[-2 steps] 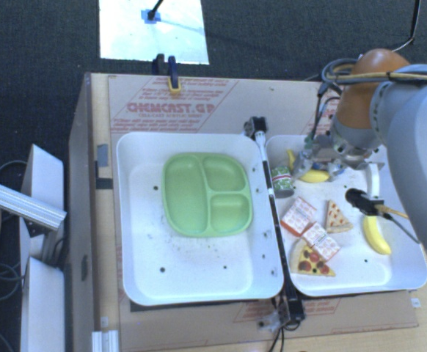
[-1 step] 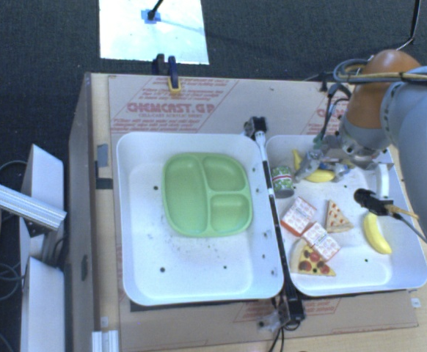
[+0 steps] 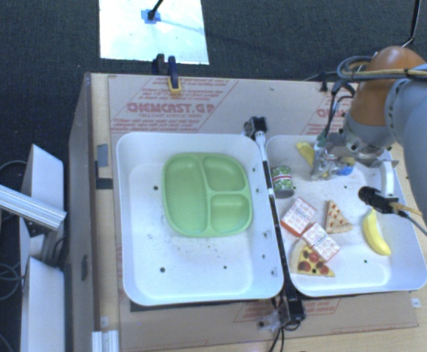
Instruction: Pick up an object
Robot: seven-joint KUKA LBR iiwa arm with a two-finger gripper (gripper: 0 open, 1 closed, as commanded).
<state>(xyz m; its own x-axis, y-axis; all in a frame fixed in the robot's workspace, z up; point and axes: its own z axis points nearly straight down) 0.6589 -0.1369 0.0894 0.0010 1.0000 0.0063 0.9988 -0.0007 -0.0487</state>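
1. Bench (image 3: 199, 101) top, pale with red lettering, bears the left bin (image 3: 144, 270) and the right bin (image 3: 391, 271) side by side, their inner rims touching along the middle.
2. Left bin: a green divided plate (image 3: 206, 195) lies flat near its centre, three compartments facing up.
3. The arm (image 3: 411, 108) comes in from the right, its orange band above the wrist, and bends down over the far part of the right bin.
4. The gripper (image 3: 325, 169) sits low in the far left part of the right bin. Whether it is apart or together cannot be told at this slant, and nothing can be seen clamped in it.
5. Just to its left lies a small yellow piece (image 3: 305, 152), close to the gripper. Whether the two touch is unclear.
6. A small green-and-white can (image 3: 282, 181) stands near the bin's left wall, a little nearer than the yellow piece.
7. Toward the middle lie two red-and-white cartons, one (image 3: 298, 215) farther and one (image 3: 320, 241) nearer, just beside each other.
8. A pizza slice (image 3: 337, 217) lies right of the farther carton. A second pizza slice (image 3: 311, 261) lies nearest, touching the nearer carton.
9. A banana (image 3: 376, 232) lies near the right side of the bin, well apart from the gripper.
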